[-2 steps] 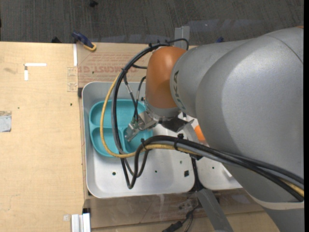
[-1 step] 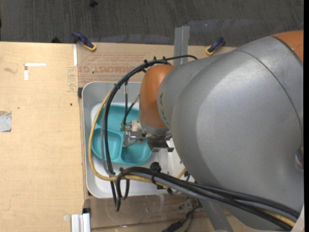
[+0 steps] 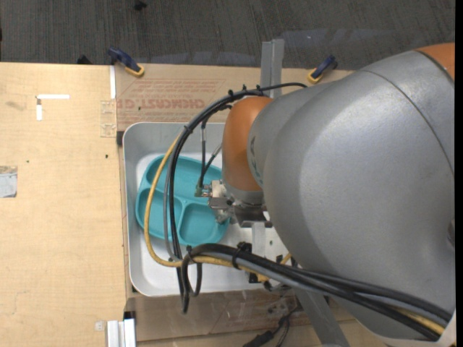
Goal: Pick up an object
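Observation:
A teal divided plate [image 3: 177, 197] lies in the left white bin [image 3: 137, 266], taking up most of its floor. The grey arm with its orange band [image 3: 242, 143] reaches in from the right and hangs over the plate's right side. The gripper's metal mount [image 3: 221, 201] sits just above the plate's right compartments, and the wrist hides what is below it. Black and yellow cables [image 3: 170, 194] loop across the plate.
The arm's large grey body [image 3: 362, 186] covers the right part of the scene, including the second bin. A cardboard sheet [image 3: 181, 96] lies behind the bin, held by two blue-and-orange clamps [image 3: 126, 61]. A wooden bench surface [image 3: 58, 194] lies to the left.

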Motion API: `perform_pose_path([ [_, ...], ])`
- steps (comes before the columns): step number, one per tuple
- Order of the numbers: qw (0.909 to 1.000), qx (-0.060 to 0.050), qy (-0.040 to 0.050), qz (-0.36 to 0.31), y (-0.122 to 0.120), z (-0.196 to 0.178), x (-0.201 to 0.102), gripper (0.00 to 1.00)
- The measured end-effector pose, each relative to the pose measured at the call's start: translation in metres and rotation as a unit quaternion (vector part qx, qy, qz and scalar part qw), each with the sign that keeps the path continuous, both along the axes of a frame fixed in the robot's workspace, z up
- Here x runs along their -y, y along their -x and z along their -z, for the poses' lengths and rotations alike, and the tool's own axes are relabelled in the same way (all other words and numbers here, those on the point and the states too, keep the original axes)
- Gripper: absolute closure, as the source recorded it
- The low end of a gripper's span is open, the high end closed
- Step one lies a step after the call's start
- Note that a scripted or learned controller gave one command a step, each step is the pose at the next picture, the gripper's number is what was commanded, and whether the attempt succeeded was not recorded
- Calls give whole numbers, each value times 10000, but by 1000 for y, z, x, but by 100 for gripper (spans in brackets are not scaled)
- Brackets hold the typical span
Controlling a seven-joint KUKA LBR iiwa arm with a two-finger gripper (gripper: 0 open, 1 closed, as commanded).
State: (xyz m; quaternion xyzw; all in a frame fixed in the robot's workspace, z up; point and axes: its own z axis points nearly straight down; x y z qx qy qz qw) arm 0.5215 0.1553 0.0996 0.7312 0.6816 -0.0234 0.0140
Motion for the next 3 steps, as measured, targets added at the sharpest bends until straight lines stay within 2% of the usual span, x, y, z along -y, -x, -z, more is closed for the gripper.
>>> perform_pose_path([
  [1,9804,1,-175,-1964,11,-45,16,100],
  [2,9801,-28,-147,-1979,7,-33,15,100],
  [3,9662,61,-245,-2566,-56,3,57,100],
])
